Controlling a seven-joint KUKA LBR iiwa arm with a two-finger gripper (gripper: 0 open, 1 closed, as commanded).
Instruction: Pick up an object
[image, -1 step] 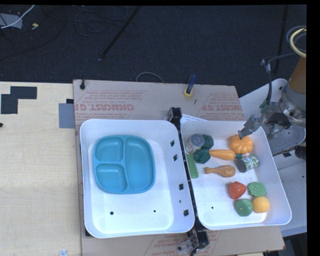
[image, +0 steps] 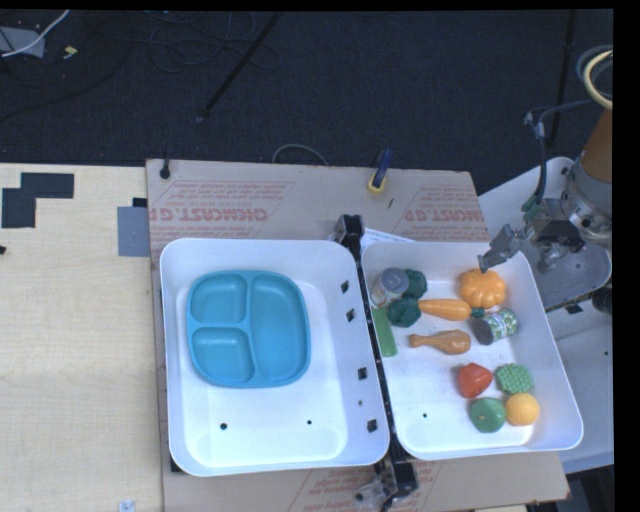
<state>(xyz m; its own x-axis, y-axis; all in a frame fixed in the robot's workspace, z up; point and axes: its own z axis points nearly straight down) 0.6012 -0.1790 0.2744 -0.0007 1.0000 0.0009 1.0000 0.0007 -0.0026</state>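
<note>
The arm (image: 598, 150) is cut off by the right edge, so only its orange band and wrist are seen. The pincer (image: 515, 245) is too small and dark against the bin rim for its state to be judged. At the far end of the right bin (image: 560, 400), a small jar-like item (image: 388, 285) is partly covered by a dark green toy (image: 408, 298) — its form cannot be made out. A grey-and-green object (image: 496, 325) beside the orange pumpkin (image: 483, 288) is blurred beyond naming. The clamp (image: 385, 488) at the near edge of the worktop (image: 70, 340) is cropped by the bottom edge — detail is lost.
</note>
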